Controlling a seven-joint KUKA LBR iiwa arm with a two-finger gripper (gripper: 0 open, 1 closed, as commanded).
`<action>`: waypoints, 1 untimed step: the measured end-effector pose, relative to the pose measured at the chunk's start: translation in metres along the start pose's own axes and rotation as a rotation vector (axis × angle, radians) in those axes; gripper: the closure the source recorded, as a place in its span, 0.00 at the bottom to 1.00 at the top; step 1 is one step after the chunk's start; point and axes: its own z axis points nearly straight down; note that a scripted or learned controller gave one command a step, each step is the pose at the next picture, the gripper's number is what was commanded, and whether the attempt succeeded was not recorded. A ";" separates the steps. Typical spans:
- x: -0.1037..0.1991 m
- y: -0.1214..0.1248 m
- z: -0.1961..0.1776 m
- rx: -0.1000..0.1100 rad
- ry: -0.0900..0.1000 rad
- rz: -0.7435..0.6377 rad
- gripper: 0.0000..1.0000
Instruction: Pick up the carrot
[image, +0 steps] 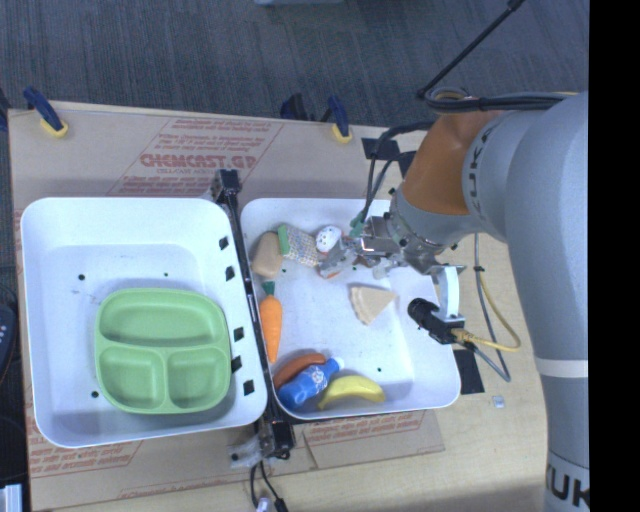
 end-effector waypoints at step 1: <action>0.045 -0.031 0.069 -0.019 -0.017 -0.192 0.00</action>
